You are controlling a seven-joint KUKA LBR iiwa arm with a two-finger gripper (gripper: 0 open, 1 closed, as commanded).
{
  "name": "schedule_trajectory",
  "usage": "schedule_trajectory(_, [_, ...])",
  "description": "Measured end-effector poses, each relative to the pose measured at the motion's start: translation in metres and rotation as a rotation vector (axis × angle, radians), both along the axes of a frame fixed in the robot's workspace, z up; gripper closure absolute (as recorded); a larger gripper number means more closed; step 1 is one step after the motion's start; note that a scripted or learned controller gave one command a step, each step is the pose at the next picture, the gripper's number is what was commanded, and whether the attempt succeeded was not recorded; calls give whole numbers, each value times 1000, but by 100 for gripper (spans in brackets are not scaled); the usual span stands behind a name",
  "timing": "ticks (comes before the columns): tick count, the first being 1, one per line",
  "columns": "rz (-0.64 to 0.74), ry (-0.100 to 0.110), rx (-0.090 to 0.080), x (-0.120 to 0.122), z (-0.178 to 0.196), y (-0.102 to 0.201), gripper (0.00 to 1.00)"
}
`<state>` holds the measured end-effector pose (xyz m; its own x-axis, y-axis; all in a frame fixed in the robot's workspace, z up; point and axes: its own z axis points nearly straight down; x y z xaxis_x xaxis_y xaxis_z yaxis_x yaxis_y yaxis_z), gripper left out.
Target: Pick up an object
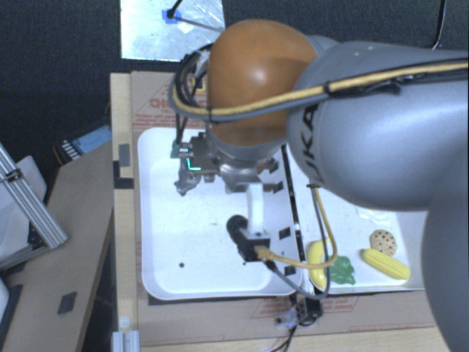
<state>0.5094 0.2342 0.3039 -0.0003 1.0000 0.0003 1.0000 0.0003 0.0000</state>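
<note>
My gripper (186,180) hangs over the left white bin (165,229), near its middle, below the orange band of the wrist. I see nothing held in it. In the right bin (381,287) lie a yellow corn cob (386,264), a round speckled cookie (382,240), a green leafy piece (341,270) and a yellow oblong piece (316,259) by the divider. The arm hides much of the right bin.
A tiny dark speck (182,264) sits on the left bin's floor near the front. A cardboard sheet (157,105) lies under the bins. An aluminium rail (29,204) stands off to the left of the bench.
</note>
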Motion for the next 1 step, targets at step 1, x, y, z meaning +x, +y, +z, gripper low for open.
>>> schedule_trajectory(1, [-1,-5,0,75,-224,-10,0])
